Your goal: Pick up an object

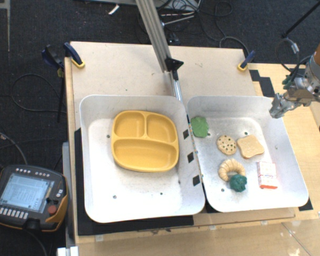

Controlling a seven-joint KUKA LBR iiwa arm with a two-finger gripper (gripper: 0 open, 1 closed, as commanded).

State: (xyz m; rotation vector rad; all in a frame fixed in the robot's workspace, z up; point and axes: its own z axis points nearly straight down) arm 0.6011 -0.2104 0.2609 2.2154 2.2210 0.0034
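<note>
The right bin holds a green leafy piece, a chocolate-chip cookie, a slice of toast, a croissant, a teal lump and a small white and red packet. My gripper hangs over the bin's upper right rim, well above and to the right of the toast. Nothing shows between its tips.
A yellow divided plate lies in the left bin. A slanted metal pole crosses the bench's back and ends between the bins. Clamps grip the far corners. A teach pendant lies at lower left.
</note>
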